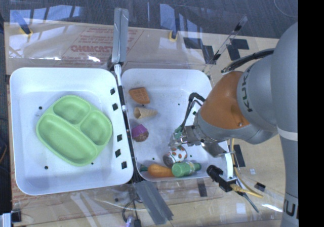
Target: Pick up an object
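Observation:
My gripper [178, 142] reaches into the right bin [167, 76] from the right, low over its near side. It hangs just above a small white and brown spotted toy [174, 156]. A green bottle-like toy [185, 169] and an orange carrot [159, 171] lie along the bin's near wall. Further left are a purple and white round toy [140, 132], a tan cone [145, 113] and a brown cracker [139, 95]. The wrist hides the gripper's tips.
The left bin [25, 84] holds a green divided plate [74, 128]. A grey divider [119, 36] runs between the bins. The arm's large grey and orange body covers the right bin's right side.

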`<act>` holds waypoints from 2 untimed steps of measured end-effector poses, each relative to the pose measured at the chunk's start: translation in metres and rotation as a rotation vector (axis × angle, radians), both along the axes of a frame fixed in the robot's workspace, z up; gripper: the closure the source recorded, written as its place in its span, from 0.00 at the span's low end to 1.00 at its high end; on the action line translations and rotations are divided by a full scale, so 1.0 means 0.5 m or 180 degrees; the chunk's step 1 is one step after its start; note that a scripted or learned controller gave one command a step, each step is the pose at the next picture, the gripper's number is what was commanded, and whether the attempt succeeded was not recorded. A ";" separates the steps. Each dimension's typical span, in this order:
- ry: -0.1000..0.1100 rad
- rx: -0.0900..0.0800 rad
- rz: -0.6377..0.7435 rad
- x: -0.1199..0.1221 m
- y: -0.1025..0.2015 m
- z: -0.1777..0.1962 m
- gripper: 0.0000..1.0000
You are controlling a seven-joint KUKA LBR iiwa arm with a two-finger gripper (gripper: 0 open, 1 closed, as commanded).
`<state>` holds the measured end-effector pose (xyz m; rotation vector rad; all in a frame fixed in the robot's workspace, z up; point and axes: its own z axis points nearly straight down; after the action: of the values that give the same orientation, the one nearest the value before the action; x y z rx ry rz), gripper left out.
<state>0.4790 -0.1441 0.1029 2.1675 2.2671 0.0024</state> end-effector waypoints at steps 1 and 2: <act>0.0020 0.0008 0.0198 0.294 0.012 -0.022 0.00; 0.0022 0.0012 0.0334 0.186 0.216 0.178 0.00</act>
<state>0.5718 -0.0361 0.1921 2.0508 2.3834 -0.0004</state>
